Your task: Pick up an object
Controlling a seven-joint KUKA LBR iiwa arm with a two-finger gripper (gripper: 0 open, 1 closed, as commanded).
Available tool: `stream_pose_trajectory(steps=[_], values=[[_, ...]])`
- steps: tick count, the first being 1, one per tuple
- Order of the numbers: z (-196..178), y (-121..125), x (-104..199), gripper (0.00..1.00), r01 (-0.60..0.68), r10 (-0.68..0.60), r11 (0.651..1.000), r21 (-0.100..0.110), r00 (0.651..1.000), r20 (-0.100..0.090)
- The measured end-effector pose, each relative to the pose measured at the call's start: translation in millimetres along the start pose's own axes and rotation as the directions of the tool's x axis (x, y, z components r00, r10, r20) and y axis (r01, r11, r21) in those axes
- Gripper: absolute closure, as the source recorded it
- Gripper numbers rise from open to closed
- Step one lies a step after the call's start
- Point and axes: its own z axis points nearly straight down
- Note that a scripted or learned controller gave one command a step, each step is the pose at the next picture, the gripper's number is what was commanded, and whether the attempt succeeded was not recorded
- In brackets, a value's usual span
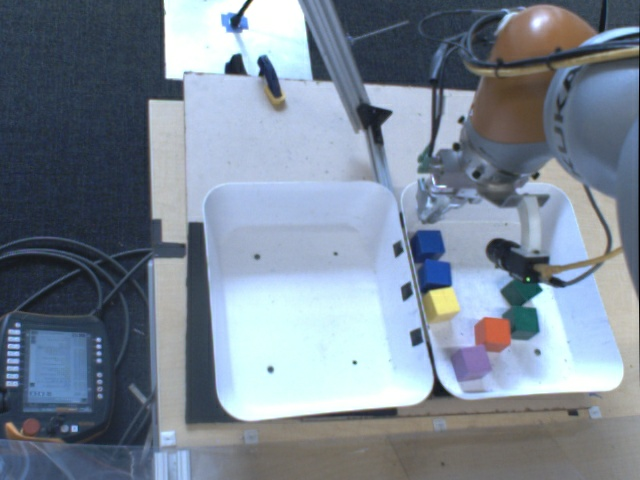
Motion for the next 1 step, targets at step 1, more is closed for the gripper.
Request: stream_pose_trajectory(steps=[1], values=[[-1.9, 11.3, 54.1, 1.00, 0.000, 0.000, 1.000, -0.001, 1.000, 0.000]])
